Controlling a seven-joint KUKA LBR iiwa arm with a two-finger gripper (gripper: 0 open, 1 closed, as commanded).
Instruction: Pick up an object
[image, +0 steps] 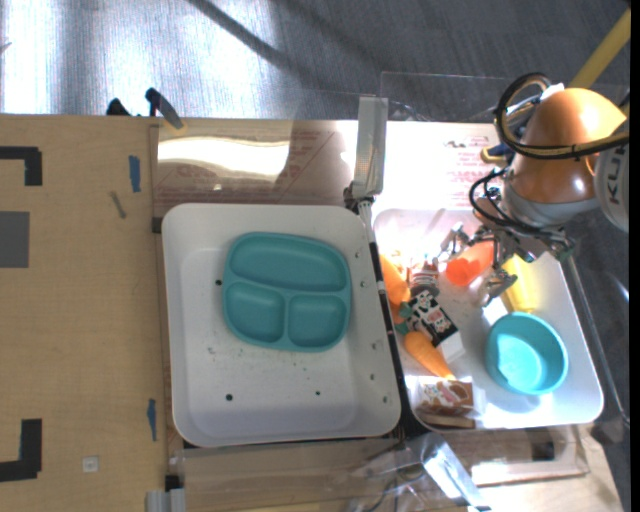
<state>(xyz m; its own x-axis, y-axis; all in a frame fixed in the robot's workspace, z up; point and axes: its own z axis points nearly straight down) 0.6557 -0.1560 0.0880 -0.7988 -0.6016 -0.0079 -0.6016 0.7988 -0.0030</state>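
Tool (478, 268) low in crowded right bin (585, 385) near its far edge, grip state unclear, beside orange cup (461, 271).

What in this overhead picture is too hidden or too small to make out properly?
- Gripper, camera view: the arm's orange band and cables cover it from above, so its grip is unclear.
- Small orange object beside it: glare blurs its outline.
- Printed packet at the right bin's near edge: print too small to read.
- Black-and-white carton: lies over an orange item, hiding part of it.
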